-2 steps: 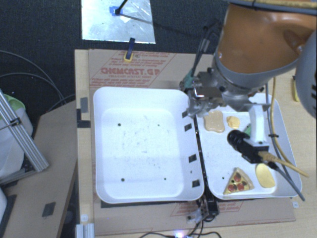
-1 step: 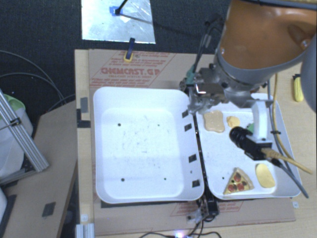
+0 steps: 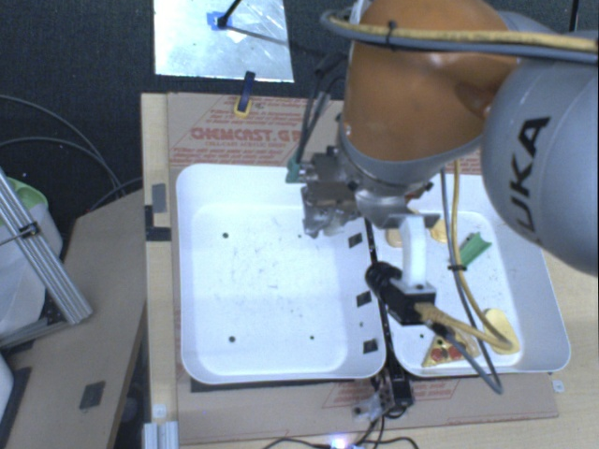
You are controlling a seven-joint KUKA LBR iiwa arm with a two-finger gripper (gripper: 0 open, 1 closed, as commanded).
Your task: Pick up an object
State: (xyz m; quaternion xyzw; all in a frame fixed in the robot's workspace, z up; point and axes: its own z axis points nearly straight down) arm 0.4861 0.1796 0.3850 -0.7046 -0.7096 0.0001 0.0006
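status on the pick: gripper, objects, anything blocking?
Gripper low over the left bin, at its right end, fingers unclear. Objects sit in the right bin: green piece, yellow piece. Arm and cables overhang the right bin.

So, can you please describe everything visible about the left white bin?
The left bin is a shallow white tray, plastic by its look, with rounded corners and a raised rim. Its floor carries small dark specks and a few dark dots. It lies flat on a brown cardboard sheet printed with red letters, and its right rim meets the right bin along the middle divide. The gripper hangs over its upper right corner; whether it touches the floor is not clear.
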